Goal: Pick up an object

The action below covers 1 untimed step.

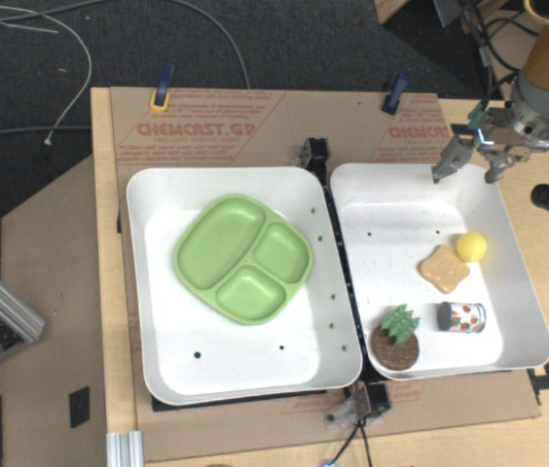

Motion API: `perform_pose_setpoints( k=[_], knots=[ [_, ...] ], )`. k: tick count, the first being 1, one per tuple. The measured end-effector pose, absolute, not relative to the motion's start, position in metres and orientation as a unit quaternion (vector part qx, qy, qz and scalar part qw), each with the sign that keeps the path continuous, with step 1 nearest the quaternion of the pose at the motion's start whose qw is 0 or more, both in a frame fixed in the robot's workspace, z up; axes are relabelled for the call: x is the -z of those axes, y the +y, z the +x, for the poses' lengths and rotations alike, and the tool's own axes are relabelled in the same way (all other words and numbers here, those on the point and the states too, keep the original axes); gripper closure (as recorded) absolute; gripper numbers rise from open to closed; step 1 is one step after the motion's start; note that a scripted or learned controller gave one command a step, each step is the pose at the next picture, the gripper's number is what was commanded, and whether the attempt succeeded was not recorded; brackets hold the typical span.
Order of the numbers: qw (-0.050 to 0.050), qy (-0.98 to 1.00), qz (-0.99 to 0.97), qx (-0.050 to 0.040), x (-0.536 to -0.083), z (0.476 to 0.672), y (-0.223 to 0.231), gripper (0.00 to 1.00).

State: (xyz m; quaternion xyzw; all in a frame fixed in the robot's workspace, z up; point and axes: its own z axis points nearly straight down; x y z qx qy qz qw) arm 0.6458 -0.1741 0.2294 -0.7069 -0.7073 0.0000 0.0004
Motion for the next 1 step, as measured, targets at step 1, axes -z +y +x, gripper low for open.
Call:
perform_pose_setpoints(
  k=[1],
  knots=[
    [0.001, -0.707, -0.707, -0.0006, -0.1788, 0.6430, -0.1834, 0.00]
  ],
)
